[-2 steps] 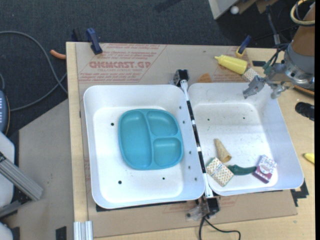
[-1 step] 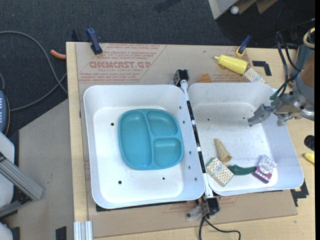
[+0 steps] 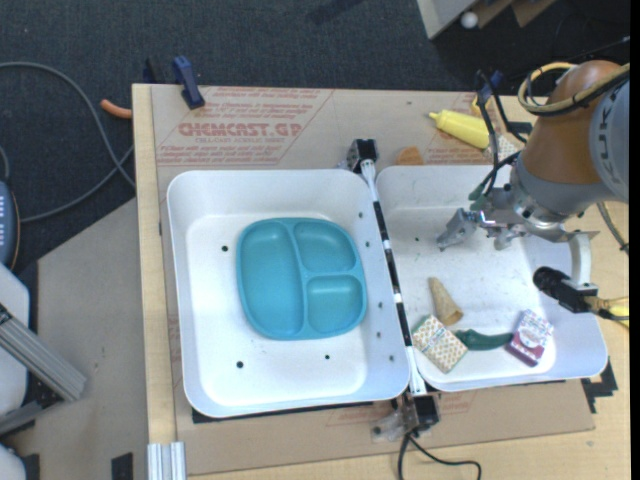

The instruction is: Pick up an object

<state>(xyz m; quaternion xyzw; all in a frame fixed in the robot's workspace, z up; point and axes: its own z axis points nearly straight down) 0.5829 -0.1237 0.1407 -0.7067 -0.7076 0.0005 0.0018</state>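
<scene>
My gripper hangs low over the upper middle of the right bin, above bare white floor, with nothing seen in it. Toward the front of that bin lie a tan cone, a checkered packet, a dark green piece and a pink and purple packet. The cone is the closest of them, a short way in front of the gripper. The left bin holds a teal divided plate.
A yellow toy and a small orange piece lie on the bench behind the right bin. A blue clamp sits at the bench's back left edge. A black-clipped divider runs between the bins.
</scene>
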